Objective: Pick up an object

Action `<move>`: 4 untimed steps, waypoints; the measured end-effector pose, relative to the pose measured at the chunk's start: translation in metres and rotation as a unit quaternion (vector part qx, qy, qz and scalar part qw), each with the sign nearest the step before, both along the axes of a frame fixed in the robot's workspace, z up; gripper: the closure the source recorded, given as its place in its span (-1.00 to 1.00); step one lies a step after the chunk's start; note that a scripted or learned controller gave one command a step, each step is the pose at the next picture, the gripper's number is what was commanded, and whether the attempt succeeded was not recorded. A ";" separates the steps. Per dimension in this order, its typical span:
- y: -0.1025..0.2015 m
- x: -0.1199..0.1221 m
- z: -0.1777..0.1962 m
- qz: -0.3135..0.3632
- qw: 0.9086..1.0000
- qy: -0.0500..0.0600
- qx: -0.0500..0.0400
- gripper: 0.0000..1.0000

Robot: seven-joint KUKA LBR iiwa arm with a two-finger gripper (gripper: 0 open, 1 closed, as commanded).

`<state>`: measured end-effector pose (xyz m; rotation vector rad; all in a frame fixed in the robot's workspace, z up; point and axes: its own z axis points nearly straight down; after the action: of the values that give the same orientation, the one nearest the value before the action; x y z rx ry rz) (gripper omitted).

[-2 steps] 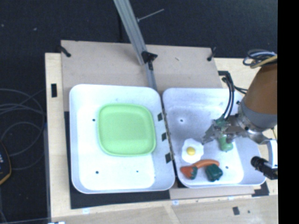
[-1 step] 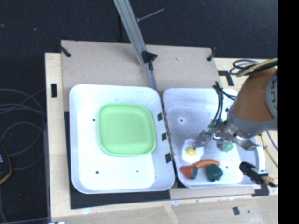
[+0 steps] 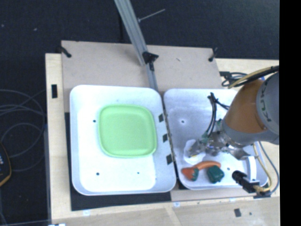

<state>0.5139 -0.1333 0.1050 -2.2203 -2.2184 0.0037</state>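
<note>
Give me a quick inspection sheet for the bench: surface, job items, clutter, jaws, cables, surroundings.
Surface: two white bins side by side, left bin and right bin, on a tan board.
Job's things: orange piece, red piece, teal piece, all near the right bin's front edge.
Clutter: green square plate lying flat in the left bin.
Grippers: gripper low in the right bin above the small pieces; jaws' state unclear.
Cables: black cable along the arm; loose cables left of the bench.
Surroundings: grey slanted pole, dark floor.
</note>
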 end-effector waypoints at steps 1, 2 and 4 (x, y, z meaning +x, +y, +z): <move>-0.001 0.002 0.013 -0.001 1.000 -0.003 0.000 1.00; 0.001 -0.005 0.059 0.000 1.000 -0.004 -0.001 1.00; -0.005 0.000 0.144 0.000 1.000 -0.004 -0.001 1.00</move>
<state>0.5138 -0.1379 0.2491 -2.2242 -2.2239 -0.0042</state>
